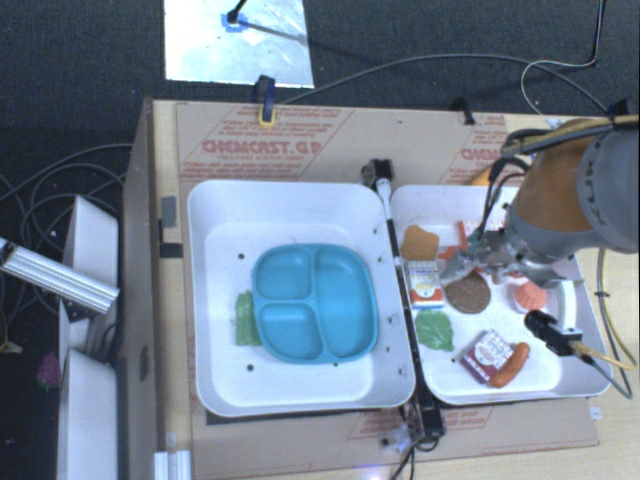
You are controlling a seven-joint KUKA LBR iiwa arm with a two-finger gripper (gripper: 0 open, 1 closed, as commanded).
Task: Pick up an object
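approach step judged in hand: the hand is lowered into the right bin, its spread not to be told, nothing seen held; just below it lies a brown disc, so a short descent and a closing are called for.

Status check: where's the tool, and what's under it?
Tool low in right bin, over brown disc; grip unclear. Carton, green piece, sausage crowd close. Blue plate in left bin.

Divided plate in left bin, sausage in right bin
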